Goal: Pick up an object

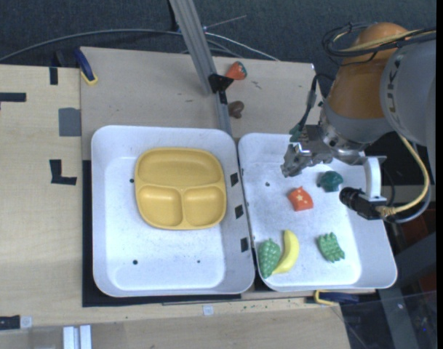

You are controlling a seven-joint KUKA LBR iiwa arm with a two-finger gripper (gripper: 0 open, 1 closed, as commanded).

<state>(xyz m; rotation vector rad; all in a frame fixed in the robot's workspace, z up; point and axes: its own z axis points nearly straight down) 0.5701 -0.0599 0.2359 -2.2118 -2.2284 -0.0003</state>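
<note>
Small red-orange toy piece with a pale spot, lying free near the middle of the right shallow white bin, just below and right of the metal two-finger gripper. Dark teal rounded toy up and right of the red piece, close beside the gripper body and next to the white bracket and black cable plug hanging from the wrist. Toward the bin's near edge, yellow toy banana leaning against a green knobbly toy fruit, the two touching; bright green ridged toy apart to the right. Gripper poised over the upper left part of the right bin, nothing visible between the fingers; degree of opening not discernible from this slant. Grey arm with orange band entering from the right. Left shallow white bin carrying a yellow three-compartment plastic tray in its upper half. Beyond the bins, on the bench, a small orange-red object and a small brown object beside a slanted grey metal post.
</note>
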